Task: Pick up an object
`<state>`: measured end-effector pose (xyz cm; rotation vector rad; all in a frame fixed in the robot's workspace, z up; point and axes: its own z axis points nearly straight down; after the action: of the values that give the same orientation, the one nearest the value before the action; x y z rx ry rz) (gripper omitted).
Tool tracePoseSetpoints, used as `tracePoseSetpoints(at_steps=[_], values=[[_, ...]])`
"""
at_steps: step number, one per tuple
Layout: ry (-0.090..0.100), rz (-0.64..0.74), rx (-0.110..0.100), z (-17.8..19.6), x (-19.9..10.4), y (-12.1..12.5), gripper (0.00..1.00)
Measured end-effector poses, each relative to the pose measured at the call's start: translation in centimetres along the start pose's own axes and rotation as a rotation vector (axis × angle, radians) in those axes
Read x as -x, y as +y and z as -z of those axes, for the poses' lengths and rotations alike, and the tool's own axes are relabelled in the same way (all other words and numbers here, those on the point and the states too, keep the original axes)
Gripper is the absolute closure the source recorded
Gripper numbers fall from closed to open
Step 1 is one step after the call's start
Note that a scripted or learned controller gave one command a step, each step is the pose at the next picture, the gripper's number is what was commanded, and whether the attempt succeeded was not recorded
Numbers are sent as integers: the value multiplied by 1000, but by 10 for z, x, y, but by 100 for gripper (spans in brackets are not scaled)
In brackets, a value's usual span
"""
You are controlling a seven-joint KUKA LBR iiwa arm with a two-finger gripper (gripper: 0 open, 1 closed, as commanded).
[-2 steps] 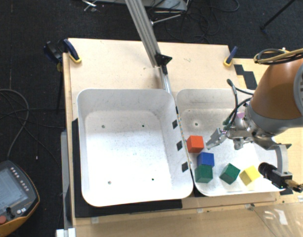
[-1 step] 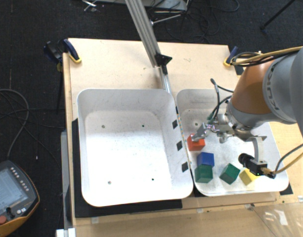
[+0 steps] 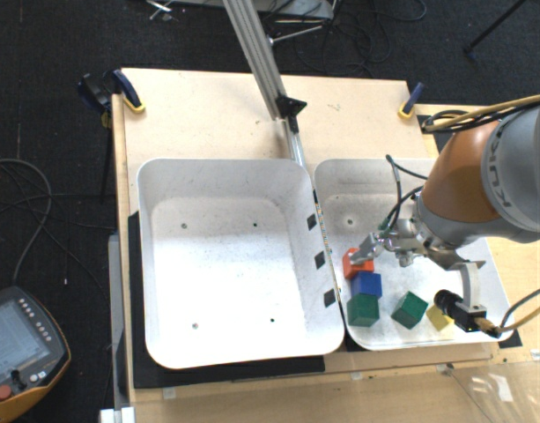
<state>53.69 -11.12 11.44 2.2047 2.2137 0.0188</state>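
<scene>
Your gripper (image 3: 365,252) sits low in the right bin (image 3: 340,183), at the orange block (image 3: 352,263); whether it is spread or closed, you cannot tell. That block lies at nine o'clock in the bin, touching the blue block (image 3: 367,285) at its five o'clock. Risk: crowding could make you nudge or snag the neighbour. Its long axis is unclear, partly hidden.

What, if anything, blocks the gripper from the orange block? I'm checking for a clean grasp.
Nothing visible. The gripper is right at the orange block in the right bin; the blue block touches its near side, possibly crowding a finger.
</scene>
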Motion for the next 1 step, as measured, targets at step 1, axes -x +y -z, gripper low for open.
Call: tracePoseSetpoints(at_steps=[1], values=[[0,1,-1,-14,5,61,0]])
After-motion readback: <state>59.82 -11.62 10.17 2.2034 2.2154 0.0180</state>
